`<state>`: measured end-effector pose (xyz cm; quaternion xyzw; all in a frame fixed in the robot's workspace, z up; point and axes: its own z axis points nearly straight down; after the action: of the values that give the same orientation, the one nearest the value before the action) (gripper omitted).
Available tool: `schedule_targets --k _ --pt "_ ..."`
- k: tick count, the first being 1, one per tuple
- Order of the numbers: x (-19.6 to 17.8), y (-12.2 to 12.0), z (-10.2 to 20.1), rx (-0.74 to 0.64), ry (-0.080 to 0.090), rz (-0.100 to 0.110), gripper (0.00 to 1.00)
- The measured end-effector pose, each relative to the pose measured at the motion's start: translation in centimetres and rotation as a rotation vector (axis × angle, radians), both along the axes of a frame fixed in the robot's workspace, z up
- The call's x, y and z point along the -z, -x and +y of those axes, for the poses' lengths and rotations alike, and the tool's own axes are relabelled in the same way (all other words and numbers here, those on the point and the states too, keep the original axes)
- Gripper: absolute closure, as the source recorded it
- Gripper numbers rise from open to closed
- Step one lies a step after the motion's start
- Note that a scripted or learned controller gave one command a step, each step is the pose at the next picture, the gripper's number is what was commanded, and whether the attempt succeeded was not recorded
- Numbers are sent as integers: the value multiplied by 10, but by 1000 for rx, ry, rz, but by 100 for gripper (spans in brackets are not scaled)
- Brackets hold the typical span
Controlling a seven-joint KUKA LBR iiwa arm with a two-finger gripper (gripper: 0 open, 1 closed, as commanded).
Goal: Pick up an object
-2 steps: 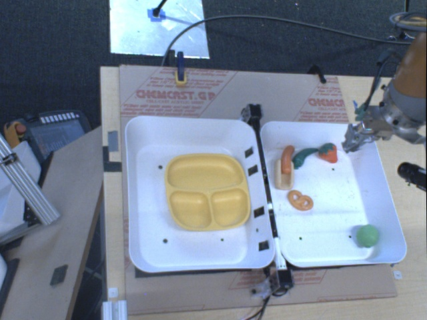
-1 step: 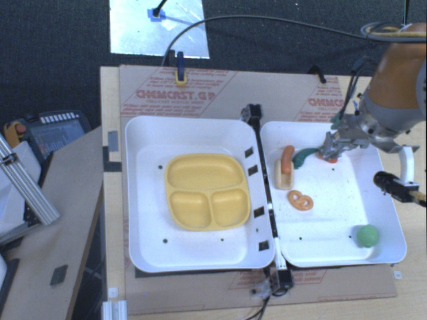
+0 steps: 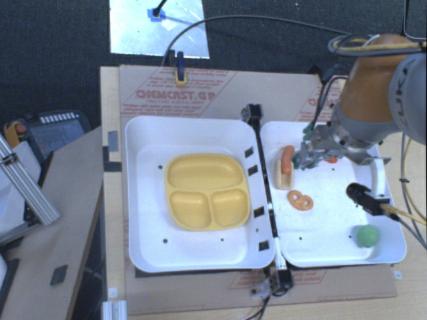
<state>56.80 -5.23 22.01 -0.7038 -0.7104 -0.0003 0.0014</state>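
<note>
End effector (image 3: 308, 157) hangs low at the hot dog's (image 3: 285, 166) three o'clock, poised to grasp; I cannot tell its opening or any hold.

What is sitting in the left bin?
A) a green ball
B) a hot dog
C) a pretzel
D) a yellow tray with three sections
D: the yellow tray with three sections lies in the left bin, while the green ball, the pretzel and the hot dog all lie in the right bin.
</note>
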Motion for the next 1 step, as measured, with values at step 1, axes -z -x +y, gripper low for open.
schedule_targets --k 1 --pt "-7 9 46 0 0 -2 100"
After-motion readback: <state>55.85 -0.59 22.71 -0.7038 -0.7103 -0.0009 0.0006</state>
